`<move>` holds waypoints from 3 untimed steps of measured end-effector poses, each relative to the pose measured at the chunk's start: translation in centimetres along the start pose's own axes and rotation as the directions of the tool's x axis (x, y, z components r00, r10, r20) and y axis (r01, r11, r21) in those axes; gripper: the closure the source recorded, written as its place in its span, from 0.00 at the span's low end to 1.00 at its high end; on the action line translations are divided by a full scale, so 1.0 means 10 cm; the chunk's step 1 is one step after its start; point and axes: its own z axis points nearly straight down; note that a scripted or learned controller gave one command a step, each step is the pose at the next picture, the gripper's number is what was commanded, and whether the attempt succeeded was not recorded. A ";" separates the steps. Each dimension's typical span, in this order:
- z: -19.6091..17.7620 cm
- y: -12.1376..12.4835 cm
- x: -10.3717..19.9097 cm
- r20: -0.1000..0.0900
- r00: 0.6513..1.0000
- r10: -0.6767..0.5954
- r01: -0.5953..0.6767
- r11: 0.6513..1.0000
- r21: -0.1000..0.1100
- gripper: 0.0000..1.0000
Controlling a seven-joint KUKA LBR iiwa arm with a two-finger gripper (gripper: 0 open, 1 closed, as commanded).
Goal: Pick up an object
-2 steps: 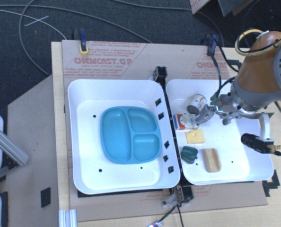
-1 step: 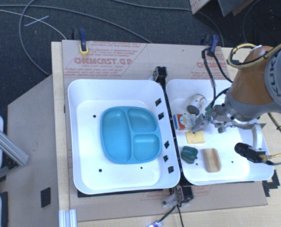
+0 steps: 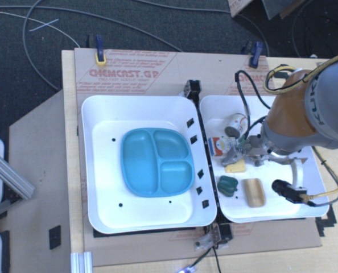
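Your hand (image 3: 241,148) hangs low in the right bin (image 3: 317,206), just above the yellow block (image 3: 235,166), likely because it wants that one; you cannot tell if it is apart or together. The green piece (image 3: 227,185) and tan block (image 3: 254,191) lie just below the yellow block, loose.

Grey arm (image 3: 328,101) reaching in from right, orange-banded wrist (image 3: 288,110) bent downward, hand (image 3: 237,147) lowered
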 end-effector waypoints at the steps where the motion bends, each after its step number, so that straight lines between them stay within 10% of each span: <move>1: -0.13 0.01 0.00 0.001 1.000 -0.001 0.001 1.000 -0.003 1.00; 3: -1.37 0.06 -0.02 0.004 1.000 -0.003 0.003 1.000 -0.011 1.00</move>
